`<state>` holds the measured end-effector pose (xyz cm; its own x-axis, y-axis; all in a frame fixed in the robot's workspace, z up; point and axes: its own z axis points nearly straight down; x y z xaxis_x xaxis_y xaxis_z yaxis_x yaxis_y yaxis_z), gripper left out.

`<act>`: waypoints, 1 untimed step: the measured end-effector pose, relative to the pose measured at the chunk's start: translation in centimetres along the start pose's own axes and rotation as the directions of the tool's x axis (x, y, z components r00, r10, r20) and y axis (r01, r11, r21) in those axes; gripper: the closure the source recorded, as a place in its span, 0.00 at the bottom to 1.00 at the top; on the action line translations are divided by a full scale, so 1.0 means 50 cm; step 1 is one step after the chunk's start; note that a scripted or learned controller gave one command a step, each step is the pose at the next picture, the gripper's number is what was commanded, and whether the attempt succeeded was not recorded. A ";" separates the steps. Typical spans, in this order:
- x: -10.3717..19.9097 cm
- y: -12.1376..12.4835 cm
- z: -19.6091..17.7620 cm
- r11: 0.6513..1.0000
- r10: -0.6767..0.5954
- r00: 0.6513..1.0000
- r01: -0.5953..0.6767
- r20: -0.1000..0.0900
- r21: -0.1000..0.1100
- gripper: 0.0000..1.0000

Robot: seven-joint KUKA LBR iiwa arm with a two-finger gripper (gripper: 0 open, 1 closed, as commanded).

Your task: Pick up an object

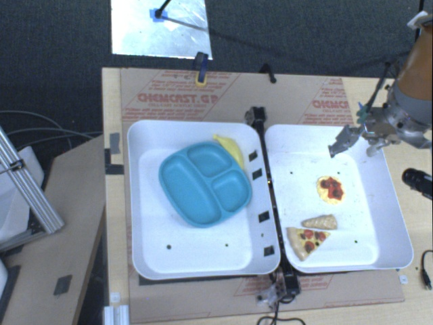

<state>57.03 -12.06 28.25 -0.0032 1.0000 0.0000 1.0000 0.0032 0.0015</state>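
The right bin (pixel 389 202) holds three toy foods: a small round pizza (pixel 330 189) with red topping, a beige wedge (pixel 319 222) below it, and a pizza slice (pixel 306 241) near the bin's front. My gripper (pixel 357 145) hangs above the back of this bin, up and to the right of the round pizza. It is open, its two dark fingers spread apart with nothing between them. The orange-banded wrist (pixel 413 80) reaches in from the right edge.
The left bin (pixel 145 181) holds a blue divided plate (pixel 205 183), with a yellow piece (pixel 230 147) partly tucked behind its far edge. A black divider with clips (pixel 260 175) runs between the bins. A metal frame (pixel 27 188) stands at the left.
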 end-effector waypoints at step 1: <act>0.035 0.015 0.199 1.000 -0.002 1.000 0.002 -0.001 0.002 0.00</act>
<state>57.78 -10.30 18.32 -0.0052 1.0000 0.0012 1.0000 0.0052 -0.0007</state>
